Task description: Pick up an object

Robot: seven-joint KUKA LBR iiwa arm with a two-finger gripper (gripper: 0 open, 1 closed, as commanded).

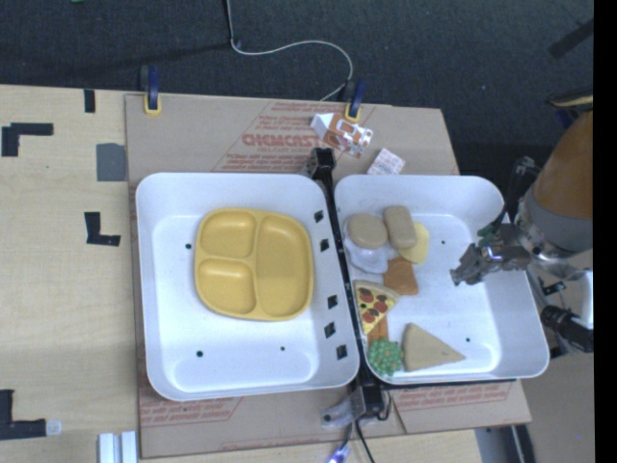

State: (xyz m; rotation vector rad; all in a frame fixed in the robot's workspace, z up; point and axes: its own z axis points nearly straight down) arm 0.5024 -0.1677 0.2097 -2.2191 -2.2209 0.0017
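Two white bins sit side by side: the left bin [154,258] and the right bin [501,307]. One yellow divided plate [255,263] lies at centre left. One pizza slice [373,307], one tan wedge [429,348] and one green cluster [385,356] lie at lower right.

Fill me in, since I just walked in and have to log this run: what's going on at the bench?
A grey robot arm reaches in from the right, its pincer low over the right-hand bin, in the bare part near the far-right wall. Nothing is visibly held. The toy food is bunched along that bin's left side: a pizza slice, a tan wedge, green peas and some round pieces. The left bin holds a yellow divided plate.
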